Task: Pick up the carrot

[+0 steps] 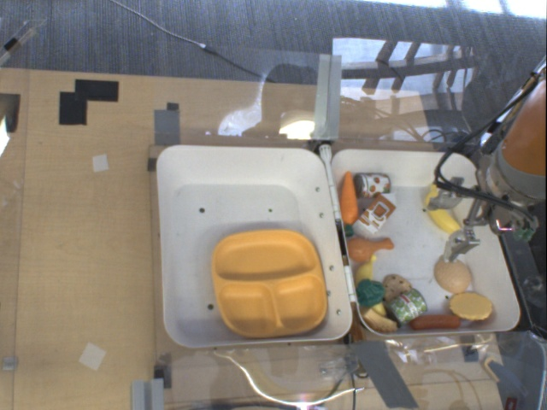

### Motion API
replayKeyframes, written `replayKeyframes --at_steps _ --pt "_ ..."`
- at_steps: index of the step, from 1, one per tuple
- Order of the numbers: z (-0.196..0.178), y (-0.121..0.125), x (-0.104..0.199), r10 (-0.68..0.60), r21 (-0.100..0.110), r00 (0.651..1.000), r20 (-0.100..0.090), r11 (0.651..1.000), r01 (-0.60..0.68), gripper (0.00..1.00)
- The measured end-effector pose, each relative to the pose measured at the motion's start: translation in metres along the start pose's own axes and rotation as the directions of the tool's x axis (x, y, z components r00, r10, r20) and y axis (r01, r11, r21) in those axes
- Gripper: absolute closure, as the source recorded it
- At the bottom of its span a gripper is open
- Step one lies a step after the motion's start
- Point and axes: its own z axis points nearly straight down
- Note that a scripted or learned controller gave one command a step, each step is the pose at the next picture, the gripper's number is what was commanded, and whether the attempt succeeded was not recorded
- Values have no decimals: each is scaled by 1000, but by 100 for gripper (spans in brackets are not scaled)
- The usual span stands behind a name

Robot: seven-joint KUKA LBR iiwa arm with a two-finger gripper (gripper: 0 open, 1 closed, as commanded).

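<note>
Pincer [460,248] sits over the right bin [504,267], toward its 3 o'clock side, fingers pointing down just above a tan egg-like piece [453,275]. I can't tell how wide it's open from this angle: the tips are small and blur into the white floor. Nothing visible betw. them, so I read it as holding nothing.

Carrot [348,197] is clear across the same bin, at about 10 o'clock, lying lengthwise right against the wall shared w/ the left bin [171,254]. A small tin [371,184] and a brown-white block [376,213] sit just beside it on its 3 o'clock side.

Risks as I see them, approx. in order:
- Wall clash. Carrot hugs the divider, so one finger has little room on that side; it could land on the rim or ride up the wall and miss.
- Wrong grab. Tin and block are so close that a wide approach may catch or nudge them instead.
- Roll-out. Tapered, smooth-looking shape; a pinch across the thin end prob. squirts it free.
- Transit. Going from 3 to 10 o'clock low would plough through the yellow banana [443,219] or the chicken leg [369,248]; I'd want height first.

Orange tray [269,282] in the left bin is out of the way.
</note>
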Motion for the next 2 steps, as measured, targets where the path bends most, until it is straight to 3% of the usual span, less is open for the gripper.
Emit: replayKeyframes --at_steps 1,2 --pt "100 -28 41 -46 4 999 11 999 46 0" --pt "87 -27 37 -55 6 998 17 998 55 100"
